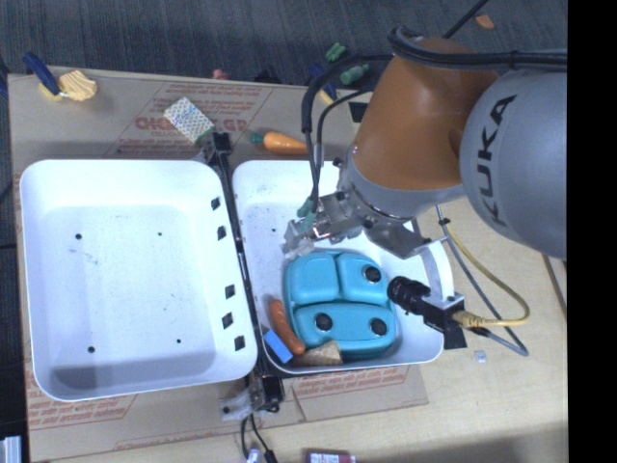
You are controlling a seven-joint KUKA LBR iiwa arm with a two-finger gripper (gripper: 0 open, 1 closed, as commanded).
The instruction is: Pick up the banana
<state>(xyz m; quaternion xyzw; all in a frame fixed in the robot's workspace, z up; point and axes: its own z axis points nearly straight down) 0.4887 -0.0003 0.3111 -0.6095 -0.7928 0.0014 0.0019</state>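
Observation:
My gripper (310, 228) hangs low over the right bin (253, 222), near its middle, just behind a turquoise moulded tray (342, 307). Its metal tip points toward the bin's left wall. The big orange wrist (415, 114) and grey arm cover the back and right part of that bin, so whatever lies there is hidden. I cannot make out anything held at the tip.
At the right bin's front lie an orange sausage-shaped toy (282, 322), a blue block (278, 347) and a tan wedge (323, 353). The left bin (116, 268) stands beside it. On the cardboard behind lie an orange carrot (284, 143), a patterned card (188, 119) and a yellow toy (77, 87).

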